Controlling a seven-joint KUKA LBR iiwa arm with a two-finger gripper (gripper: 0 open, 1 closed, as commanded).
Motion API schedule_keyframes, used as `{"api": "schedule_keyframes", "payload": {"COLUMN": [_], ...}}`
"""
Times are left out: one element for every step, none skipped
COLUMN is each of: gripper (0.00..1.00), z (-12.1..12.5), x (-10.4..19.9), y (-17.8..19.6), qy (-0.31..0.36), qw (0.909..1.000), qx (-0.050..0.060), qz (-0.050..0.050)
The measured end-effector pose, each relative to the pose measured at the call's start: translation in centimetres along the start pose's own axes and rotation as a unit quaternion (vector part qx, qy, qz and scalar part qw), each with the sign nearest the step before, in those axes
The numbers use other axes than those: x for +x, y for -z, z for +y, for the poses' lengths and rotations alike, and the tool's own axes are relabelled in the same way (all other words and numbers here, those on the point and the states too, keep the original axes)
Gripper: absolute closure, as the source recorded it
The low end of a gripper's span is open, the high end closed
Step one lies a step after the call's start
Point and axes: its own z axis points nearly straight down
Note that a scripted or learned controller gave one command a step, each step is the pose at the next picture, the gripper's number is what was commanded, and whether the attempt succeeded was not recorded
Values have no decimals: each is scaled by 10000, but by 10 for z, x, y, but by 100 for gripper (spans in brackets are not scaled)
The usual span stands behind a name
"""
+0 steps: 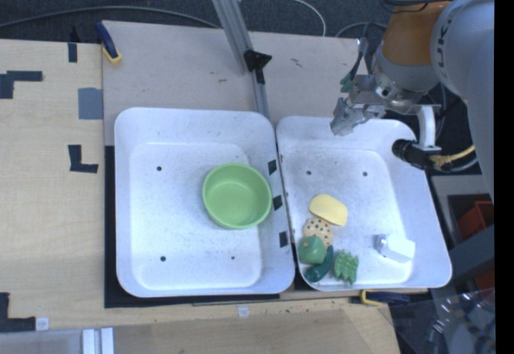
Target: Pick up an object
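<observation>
Whether the jaws are apart or together we cannot tell: the gripper (347,121) appears as a small grey mass at the far edge of the right bin (418,208), and its tips blur into one shape. We see nothing between them. It hangs over the bin's far left corner, below the grey arm (450,31) with its orange band (418,3), which reaches in from the right.

We find the objects to pick gathered along the near side of the right bin. A yellow piece (328,209) lies left of centre. Just near of it a tan piece with dark spots (316,229) touches it, and a round green piece (313,249) sits against that one. A dark teal piece (321,270) lies at the near rim, and a leafy green piece (346,266) sits just right of it. A small white block (394,246) rests well apart from this cluster, toward the near right corner. All of them lie well clear of the gripper.

We see a green bowl (236,195) upright in the left bin (144,184), right of its centre. Both bins sit side by side on the worktop (48,184), with a grey metal bar (229,11) slanting in from the far side toward the gap between them.
</observation>
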Motion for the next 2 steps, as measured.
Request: {"api": "schedule_keyframes", "payload": {"gripper": [100,100], "z": [-10,-9], "x": [48,107], "y": [4,-4], "qy": [3,9], "qw": [10000,10000], "qx": [5,7], "qz": [4,5]}}
